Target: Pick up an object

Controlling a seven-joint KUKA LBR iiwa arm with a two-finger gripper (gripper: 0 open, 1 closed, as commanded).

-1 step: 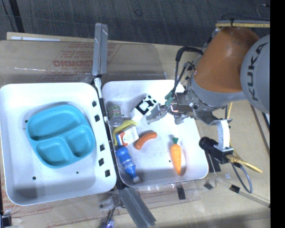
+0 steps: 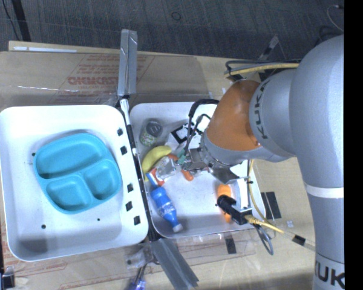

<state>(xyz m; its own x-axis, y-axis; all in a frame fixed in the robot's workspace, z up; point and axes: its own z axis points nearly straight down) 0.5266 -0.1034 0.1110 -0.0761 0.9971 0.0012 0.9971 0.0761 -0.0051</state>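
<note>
Right of centre, crowded right bin: curved yellow banana, blue plastic bottle, small round jar, orange piece. Gripper low beside banana; grip impossible to tell. Left bin: smooth blue divided tray.

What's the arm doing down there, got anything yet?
Gripper low in right white bin, grip unconfirmed. Yellow banana, blue plastic bottle beside it. Blue divided tray in left bin.

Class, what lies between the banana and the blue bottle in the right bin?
Camera view: a clear crumpled plastic piece lies between banana and bottle.
</note>
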